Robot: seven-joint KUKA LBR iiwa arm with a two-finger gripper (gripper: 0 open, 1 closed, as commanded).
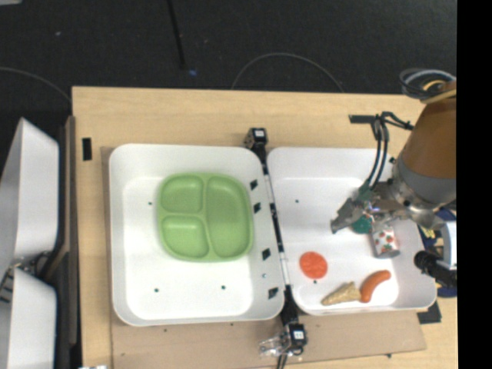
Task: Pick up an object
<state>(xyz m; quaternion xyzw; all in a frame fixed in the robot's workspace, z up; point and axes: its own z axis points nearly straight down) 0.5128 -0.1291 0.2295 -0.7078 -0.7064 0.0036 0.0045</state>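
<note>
- Your gripper (361, 220) sits low in the right bin (323, 175), at its right half, with the orange-banded arm (434, 141) coming in from the right. It looks to be over something small and teal, but the view is too blurred to be sure.
- You cannot tell from this view whether it is spread or pressed together, nor whether anything is held.
- Just beside it, toward the bin's near right, stands a small white block (385, 241) with red and green specks. I judge it light and stiff; take it across its short sides.
- Further toward the near edge lies the sausage (374, 284), orange-red and curved. Its long axis runs from near-left up to far-right, the far end pointing toward the block. It looks like a light plastic toy, smooth and likely slippery; grip it across the middle, square to that axis.
- Touching or just beside the sausage's lower end is the cone (339, 294), tan, lying flat, its tip pointing left along the near wall. Probably light and rigid; take the thick end, as the tip would slip out.
- Left of the cone, well apart from your gripper, is the red disc (313, 264), flat and low, hard to pinch from above.
- The left bin (131, 283) holds a green divided plate (206, 216).
</note>
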